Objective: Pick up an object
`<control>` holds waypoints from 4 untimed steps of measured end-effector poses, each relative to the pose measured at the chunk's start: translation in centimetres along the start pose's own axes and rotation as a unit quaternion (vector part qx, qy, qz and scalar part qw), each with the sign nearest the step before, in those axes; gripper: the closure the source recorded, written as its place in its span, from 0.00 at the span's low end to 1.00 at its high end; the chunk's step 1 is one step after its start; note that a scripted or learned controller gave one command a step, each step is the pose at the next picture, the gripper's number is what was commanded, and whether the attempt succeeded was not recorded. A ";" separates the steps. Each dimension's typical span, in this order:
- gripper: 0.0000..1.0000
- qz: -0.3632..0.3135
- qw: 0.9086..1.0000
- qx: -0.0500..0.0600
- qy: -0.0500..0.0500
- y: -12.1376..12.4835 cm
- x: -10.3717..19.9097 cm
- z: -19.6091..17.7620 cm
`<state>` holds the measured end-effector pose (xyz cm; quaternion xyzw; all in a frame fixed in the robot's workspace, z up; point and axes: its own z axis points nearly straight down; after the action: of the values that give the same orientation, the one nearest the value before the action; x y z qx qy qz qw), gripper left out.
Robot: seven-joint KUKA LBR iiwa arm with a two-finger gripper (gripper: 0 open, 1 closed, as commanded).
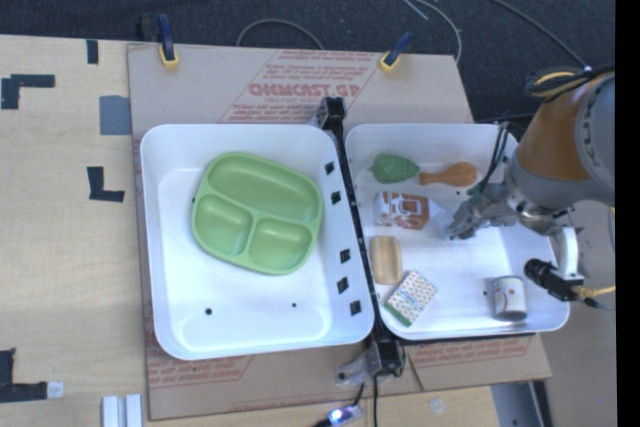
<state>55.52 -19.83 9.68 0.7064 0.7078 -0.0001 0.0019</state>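
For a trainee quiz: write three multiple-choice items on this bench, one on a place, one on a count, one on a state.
1. Where does the green divided plate lie?
A. left bin
B. right bin
C. on the cardboard outside the bins

2. How many compartments does that plate have?
A. two
B. three
C. five

3. How does the pincer stand?
A. gripping the small can
B. lifting the plate
C. low inside the right bin, nothing seen in it

Key: 1 A, the plate sits inside the left bin. 2 B, one large section and two smaller ones show. 3 C, it hangs apart from the can and the plate.
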 end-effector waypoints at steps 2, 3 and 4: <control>1.00 -0.001 1.000 -0.001 0.001 -0.1 1.2 -9.9; 1.00 0.000 1.000 0.001 0.002 0.0 1.3 -11.3; 1.00 -0.002 1.000 0.002 0.002 0.1 7.6 -11.3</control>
<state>55.61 -12.24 20.99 0.7048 0.7094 0.0001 -0.0008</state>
